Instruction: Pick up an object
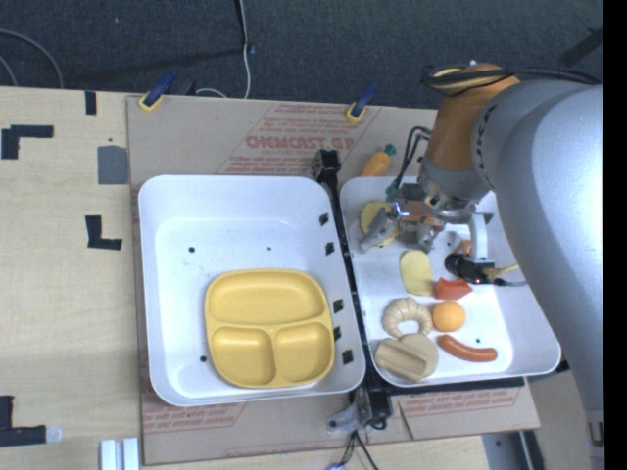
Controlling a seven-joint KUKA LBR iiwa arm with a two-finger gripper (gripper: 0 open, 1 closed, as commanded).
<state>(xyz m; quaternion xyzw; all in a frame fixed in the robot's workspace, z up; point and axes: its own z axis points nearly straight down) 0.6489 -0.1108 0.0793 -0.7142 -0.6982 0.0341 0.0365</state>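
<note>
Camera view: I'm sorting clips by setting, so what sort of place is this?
Probably a robot lab test bench: two shallow white bins clamped on cardboard, toy food such as a plastic orange, and a yellow divided tray under a grey arm's gripper.

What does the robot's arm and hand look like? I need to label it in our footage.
The arm is bulky, rounded and light grey, with an orange band above the wrist. Below it sits a small metallic hand with dark cables running beside it.

lab: robot arm [549, 164] over clamped bins [157, 262]
</note>
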